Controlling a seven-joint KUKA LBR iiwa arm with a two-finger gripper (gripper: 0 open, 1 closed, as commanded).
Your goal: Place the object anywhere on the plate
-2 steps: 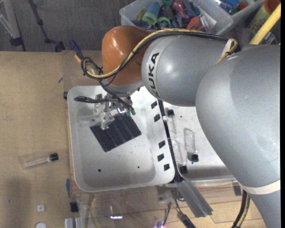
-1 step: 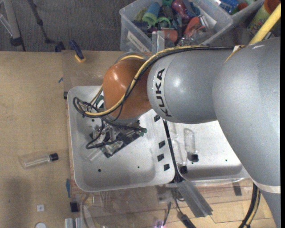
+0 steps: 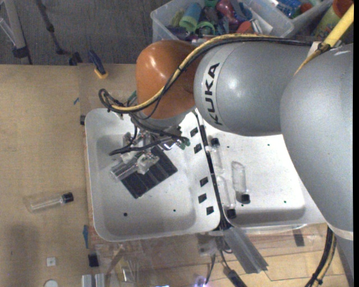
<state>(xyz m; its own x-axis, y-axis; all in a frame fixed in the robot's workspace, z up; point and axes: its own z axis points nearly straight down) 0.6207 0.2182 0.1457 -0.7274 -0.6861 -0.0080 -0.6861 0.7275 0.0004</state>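
Note:
A dark, ridged square plate (image 3: pixel 152 175) lies in the left bin (image 3: pixel 112 218), a little left of the divider. My gripper (image 3: pixel 136 162) hangs low over the plate's upper left corner, under the orange band of the arm (image 3: pixel 162 78). Pale, glassy shapes sit at its tip against the plate, and I cannot make out what they are. A clear vial with a dark cap (image 3: pixel 240 183) lies lengthwise in the right bin (image 3: pixel 280 207), close to the divider and apart from the gripper.
Another clear vial with a black cap (image 3: pixel 47 200) lies on the wooden bench left of the bins. The big grey arm covers the upper right. A crate of coloured toys (image 3: pixel 224 17) stands behind the bins. Black cables (image 3: pixel 120 106) loop near the wrist.

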